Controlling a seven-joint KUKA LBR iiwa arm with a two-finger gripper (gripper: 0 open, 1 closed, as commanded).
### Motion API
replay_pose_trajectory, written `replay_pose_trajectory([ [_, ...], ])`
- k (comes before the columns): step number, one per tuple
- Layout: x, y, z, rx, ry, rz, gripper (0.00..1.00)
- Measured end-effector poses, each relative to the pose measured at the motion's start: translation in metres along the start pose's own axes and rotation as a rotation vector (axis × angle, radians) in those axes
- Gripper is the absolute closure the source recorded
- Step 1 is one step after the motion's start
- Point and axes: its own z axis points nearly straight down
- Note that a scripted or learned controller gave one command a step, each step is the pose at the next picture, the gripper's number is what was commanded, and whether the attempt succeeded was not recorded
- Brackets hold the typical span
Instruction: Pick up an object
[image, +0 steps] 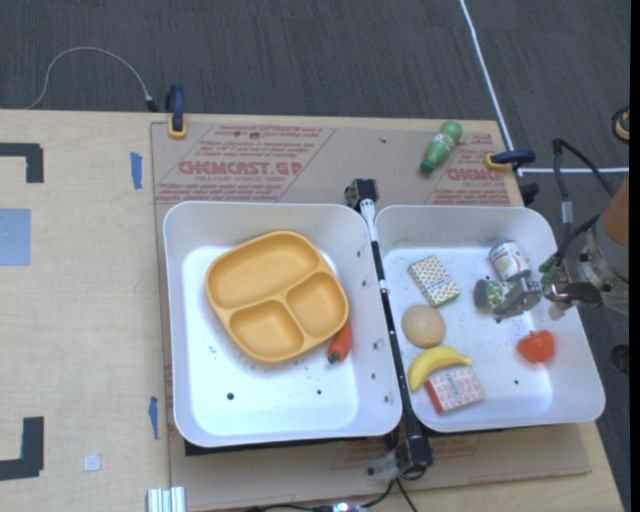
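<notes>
My gripper (508, 298) reaches in from the right and hangs low over the right bin (580, 400), just below a small silver can (508, 261). A red tomato-like ball (537, 346) lies just below and to the right of it. Further left in the same bin are a patterned box (434, 279), a round tan bun (424, 326), a yellow banana (436, 362) and a red and white box (455, 388). I see nothing held by the gripper.
The left bin (190, 400) holds a yellow divided plate (276, 308) with a small red and orange vegetable (340, 344) at its right edge. A green bottle (440, 147) lies on the board behind the bins, near a blue clamp (510, 158).
</notes>
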Motion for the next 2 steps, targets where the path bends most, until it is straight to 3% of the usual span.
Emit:
replay_pose_trajectory([
  [1, 0.009, 0.054, 0.127, 0.003, 0.001, 0.0, 0.0],
  [2, 0.043, 0.011, 0.14, -0.019, -0.009, 0.002, 0.0],
])
